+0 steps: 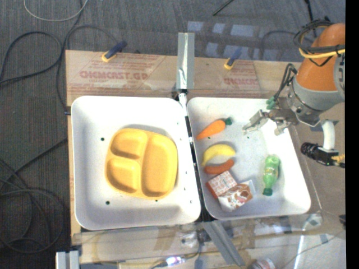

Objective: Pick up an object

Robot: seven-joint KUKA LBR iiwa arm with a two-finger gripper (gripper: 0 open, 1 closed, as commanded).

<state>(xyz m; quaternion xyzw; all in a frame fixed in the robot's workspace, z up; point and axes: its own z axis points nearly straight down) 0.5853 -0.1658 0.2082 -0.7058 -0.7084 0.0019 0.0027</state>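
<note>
Your gripper (265,122) hovers over the right bin's (300,203) upper right corner, jaws spread wide and holding nothing. The nearest candidate, the green bottle (271,174), lies just below it toward the near rim, long axis near vertical in the view (neck downward). The carrot (212,128) lies leftward. Bare white floor surrounds the bottle; the right wall is close.

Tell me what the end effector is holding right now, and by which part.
Nothing is held. The end effector hovers open over the upper part of the right bin, with the carrot and the green bottle lying apart from it.
</note>
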